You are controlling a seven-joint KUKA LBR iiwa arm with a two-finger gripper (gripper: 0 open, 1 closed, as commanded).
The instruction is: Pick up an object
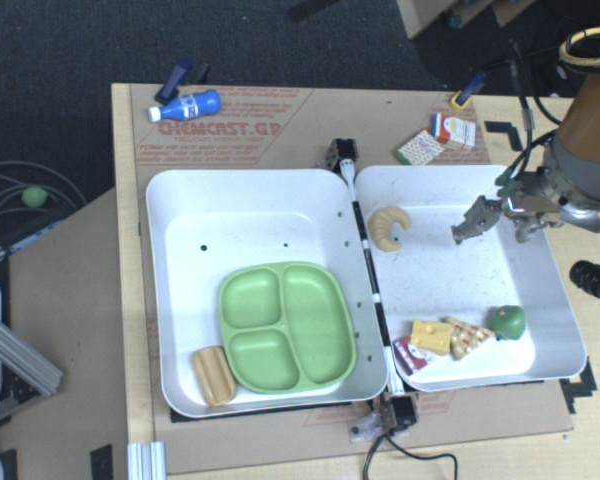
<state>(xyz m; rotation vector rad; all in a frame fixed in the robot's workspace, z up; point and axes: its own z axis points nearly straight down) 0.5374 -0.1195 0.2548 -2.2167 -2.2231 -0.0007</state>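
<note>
Small items [450, 338] indistinct; claw [495, 221] grip unclear.

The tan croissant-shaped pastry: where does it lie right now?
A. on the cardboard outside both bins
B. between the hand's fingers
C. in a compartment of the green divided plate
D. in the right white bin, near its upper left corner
D: the tan croissant-shaped pastry rests on the floor of the right white bin, close to the divider and apart from the hand.
</note>
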